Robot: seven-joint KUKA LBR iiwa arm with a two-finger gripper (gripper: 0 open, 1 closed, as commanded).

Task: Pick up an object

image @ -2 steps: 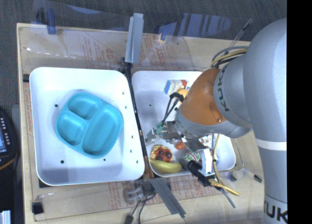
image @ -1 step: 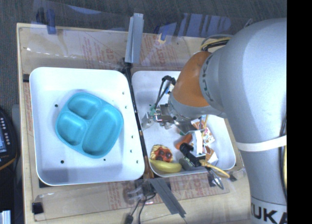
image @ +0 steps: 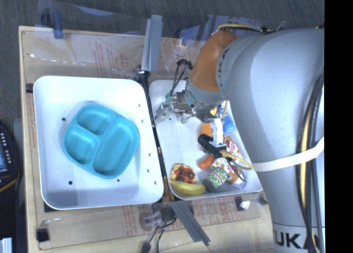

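Reaching into the right shallow white bin (image: 160,136), the grey arm's two-finger gripper (image: 175,107), whose state I cannot tell, hangs above bare floor while a light, smooth, likely slippery yellow plastic banana (image: 187,188), best pinched mid-length, lies at the near edge.

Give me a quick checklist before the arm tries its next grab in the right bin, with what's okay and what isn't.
1. Hand over the right white bin: ok.
2. Object between the fingers: cannot tell.
3. Yellow banana reachable at the bin's near edge: ok.
4. Targets separated: not ok, the small toys lie piled together.
5. Blue divided plastic tray in the left white bin, away from the hand: ok.
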